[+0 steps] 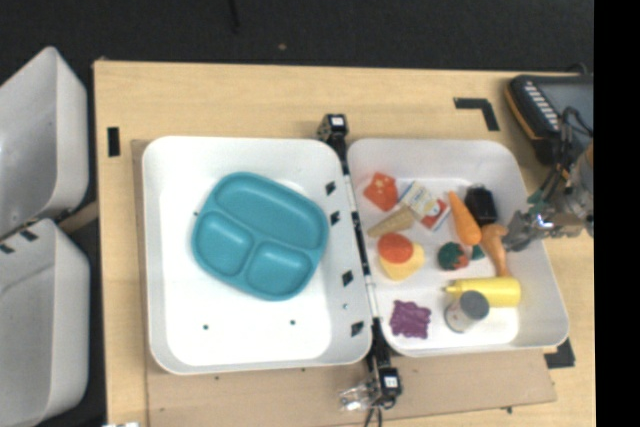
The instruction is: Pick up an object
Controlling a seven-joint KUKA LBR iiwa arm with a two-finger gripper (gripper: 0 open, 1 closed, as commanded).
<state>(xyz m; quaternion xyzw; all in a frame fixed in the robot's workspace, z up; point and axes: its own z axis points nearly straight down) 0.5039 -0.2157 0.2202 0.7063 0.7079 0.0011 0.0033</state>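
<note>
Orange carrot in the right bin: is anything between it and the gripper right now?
Nothing visible. The gripper sits at the right bin's right side, right beside the lower end of the orange carrot. The black block and yellow bottle lie close by but off to the sides.

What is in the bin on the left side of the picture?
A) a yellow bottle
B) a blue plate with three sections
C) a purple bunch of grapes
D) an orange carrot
B: the blue plate lies alone in the left bin, while the grapes, bottle and carrot all sit in the right bin.
</note>
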